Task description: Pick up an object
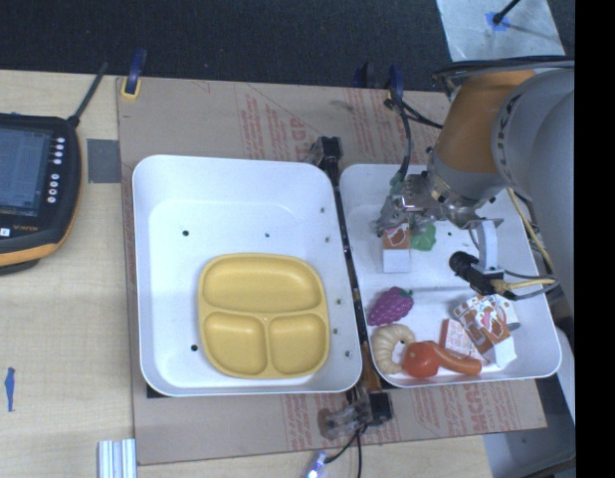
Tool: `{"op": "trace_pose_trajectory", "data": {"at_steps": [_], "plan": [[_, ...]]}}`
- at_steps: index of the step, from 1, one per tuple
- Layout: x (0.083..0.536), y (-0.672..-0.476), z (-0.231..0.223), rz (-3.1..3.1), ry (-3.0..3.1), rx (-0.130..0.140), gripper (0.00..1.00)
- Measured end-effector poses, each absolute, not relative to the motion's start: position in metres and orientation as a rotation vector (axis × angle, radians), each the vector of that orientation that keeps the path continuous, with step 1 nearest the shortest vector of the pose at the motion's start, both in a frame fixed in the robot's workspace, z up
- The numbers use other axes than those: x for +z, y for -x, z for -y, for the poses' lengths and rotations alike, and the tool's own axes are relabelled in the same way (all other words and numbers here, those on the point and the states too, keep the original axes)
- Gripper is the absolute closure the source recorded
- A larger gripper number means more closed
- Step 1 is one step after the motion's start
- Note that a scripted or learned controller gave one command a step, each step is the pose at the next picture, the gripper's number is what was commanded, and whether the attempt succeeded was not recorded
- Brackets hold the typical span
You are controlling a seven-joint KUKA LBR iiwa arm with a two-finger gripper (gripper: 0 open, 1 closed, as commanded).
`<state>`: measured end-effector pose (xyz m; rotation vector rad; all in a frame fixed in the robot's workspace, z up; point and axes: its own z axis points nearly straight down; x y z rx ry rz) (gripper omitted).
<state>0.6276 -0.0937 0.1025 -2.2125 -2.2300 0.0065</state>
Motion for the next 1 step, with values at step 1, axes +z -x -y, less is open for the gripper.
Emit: {"op": "trace_pose_trajectory", "data": {"at_steps": [1], "plan": [[0.1922,-0.6179,0.0185,2.225,2.215,0.003,1.0]]}}
